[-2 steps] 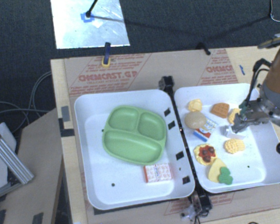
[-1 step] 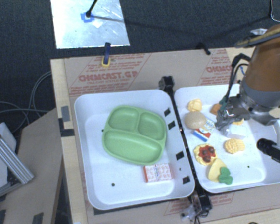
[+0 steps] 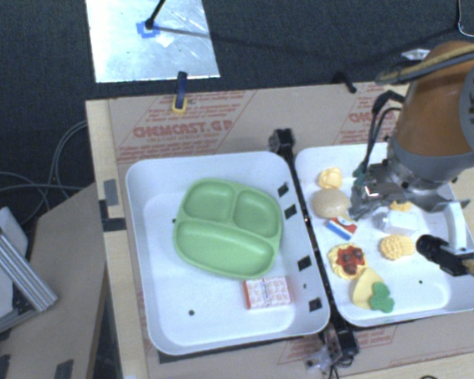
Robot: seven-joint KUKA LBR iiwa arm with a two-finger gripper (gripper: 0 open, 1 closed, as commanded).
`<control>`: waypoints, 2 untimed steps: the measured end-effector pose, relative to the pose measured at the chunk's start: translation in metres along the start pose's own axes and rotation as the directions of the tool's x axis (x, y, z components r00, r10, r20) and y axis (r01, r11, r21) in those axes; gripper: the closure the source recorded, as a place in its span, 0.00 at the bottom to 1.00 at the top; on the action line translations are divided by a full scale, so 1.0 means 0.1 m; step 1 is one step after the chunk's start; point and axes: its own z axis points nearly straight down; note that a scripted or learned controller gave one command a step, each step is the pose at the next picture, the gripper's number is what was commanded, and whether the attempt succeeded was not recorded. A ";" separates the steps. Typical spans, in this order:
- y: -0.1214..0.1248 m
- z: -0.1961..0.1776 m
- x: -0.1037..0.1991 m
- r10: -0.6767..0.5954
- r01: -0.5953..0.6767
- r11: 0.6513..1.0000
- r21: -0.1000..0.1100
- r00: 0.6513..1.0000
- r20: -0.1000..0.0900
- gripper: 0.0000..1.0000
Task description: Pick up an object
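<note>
We count 2 white bins, w/ the black divider point(image 3: 301, 220) between them as our landmark.

Nearest the camera, just left of the divider's near end, 1 small red-and-white packet point(image 3: 267, 291) lies flat in the left bin point(image 3: 170, 317). Just right of that same end, in the right bin point(image 3: 425, 297), sits 1 yellow wedge w/ a green lump on it point(image 3: 374, 291). A bit farther back, right of the divider: 1 round pizza-like piece w/ red topping point(image 3: 347, 259), then 1 yellow corn piece point(image 3: 396, 247) farther right. 1 small red-white-blue tube point(image 3: 340, 230) lies close to the divider, approx. mid-length.

Left of the divider, mid-bin, 1 green divided plate point(image 3: 227, 227) w/ 3 compartments lies tilted, nothing in them.

Farther back, right of the divider: 1 tan rounded piece point(image 3: 331, 204) and 1 small yellow piece point(image 3: 330, 177) behind it.

The gripper point(image 3: 366, 200) is low in the right bin, just right of the tan piece and the tube; we can't tell whether its fingers are spread or pressed, nor see anything pinched between them.
</note>
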 end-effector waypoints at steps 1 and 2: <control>0.01 0.10 0.00 0.003 -0.003 1.000 0.001 1.000 0.001 1.00; -0.06 -0.05 0.01 0.002 -0.002 1.000 -0.001 1.000 0.000 1.00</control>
